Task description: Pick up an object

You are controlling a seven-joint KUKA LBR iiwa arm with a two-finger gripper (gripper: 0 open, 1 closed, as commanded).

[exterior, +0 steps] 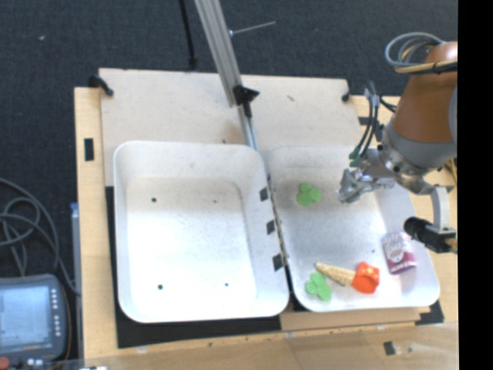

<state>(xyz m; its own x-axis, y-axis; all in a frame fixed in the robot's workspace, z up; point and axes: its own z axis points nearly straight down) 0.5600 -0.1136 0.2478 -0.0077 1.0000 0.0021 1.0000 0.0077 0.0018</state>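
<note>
Even, bright overhead light washes the two shallow white plastic bins (192,206) nearly shadowless, while the whole frame stays slightly soft and grainy.

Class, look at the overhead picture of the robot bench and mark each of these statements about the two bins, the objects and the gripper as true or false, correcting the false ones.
1. All the loose objects lie in the right bin. True.
2. The gripper hangs above the left bin. False: it is above the right bin, near its upper part.
3. A green piece lies to the left of the gripper. True.
4. The orange object sits at the far end of the right bin. False: it lies near the front edge, beside the tan cone.
5. A second green piece lies by the cone. True.
</note>
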